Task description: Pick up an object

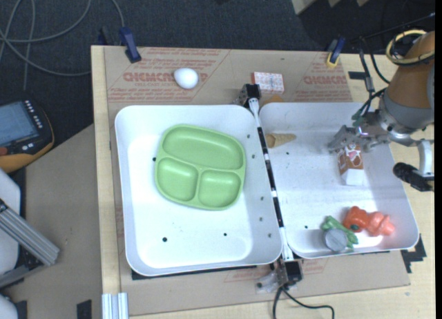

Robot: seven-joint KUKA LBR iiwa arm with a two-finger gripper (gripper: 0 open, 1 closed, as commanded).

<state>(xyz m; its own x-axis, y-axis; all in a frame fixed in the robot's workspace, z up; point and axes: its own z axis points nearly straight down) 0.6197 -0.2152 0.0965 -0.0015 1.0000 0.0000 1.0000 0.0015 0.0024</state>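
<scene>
Jaws of the gripper (pixel 353 138) blur over a small carton (pixel 351 161) in the right bin (pixel 304 121); their state cannot be told. Left bin (pixel 131 172) holds a green divided plate (pixel 200 167); an orange toy (pixel 368 221) lies in the right.

Bright even light, soft shadows, perhaps slightly blurred

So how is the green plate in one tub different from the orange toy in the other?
The green plate is large, flat and split into three sections; the orange toy is small and lumpy. The plate lies near the middle of the left bin, while the toy sits by the near edge of the right bin, beside a grey and green thing. Both rest untouched, away from the gripper.
</scene>
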